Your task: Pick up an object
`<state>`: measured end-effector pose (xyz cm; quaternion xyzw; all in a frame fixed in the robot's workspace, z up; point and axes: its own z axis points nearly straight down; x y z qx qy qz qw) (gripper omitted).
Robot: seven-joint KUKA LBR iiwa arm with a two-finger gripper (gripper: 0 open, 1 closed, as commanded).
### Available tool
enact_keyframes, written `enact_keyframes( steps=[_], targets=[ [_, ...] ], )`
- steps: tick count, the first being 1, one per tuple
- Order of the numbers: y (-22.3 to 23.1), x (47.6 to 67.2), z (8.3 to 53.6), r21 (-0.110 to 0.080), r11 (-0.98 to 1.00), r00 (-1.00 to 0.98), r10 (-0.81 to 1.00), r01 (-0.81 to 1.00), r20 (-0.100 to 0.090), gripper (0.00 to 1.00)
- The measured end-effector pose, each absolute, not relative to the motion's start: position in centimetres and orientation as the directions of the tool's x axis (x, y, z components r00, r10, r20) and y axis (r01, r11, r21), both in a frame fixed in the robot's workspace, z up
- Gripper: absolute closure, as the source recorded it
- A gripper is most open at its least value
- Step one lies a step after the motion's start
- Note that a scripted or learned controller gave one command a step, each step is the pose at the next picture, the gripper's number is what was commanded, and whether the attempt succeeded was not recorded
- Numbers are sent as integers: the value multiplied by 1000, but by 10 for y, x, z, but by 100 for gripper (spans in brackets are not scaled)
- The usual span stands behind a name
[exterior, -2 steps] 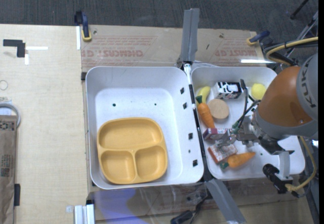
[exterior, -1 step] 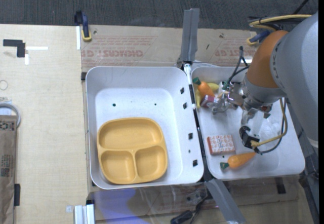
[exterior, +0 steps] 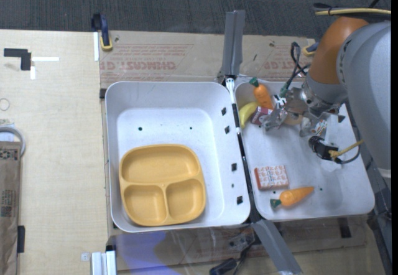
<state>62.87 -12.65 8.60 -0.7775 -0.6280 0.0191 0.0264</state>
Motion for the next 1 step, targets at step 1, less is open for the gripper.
enact_keyframes(
  steps=[1],
  targets=[
    [-167,640,83,-91,55,-52,998,994,38,0]
  ],
)
